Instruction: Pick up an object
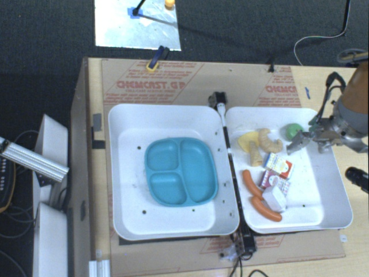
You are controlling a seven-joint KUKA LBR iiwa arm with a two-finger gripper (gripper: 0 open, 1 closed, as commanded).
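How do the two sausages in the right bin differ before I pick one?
The upper sausage lies steeply, running down and right beside the carton; the lower sausage lies flatter, nearer the bin's front wall. The upper sausage lies apart from the white block; the lower one touches it. Both are orange-red, similar in length, and lie apart from the gripper.

A robotics lab: bench point(190, 77), white bins point(130, 126), loose cables point(320, 39).
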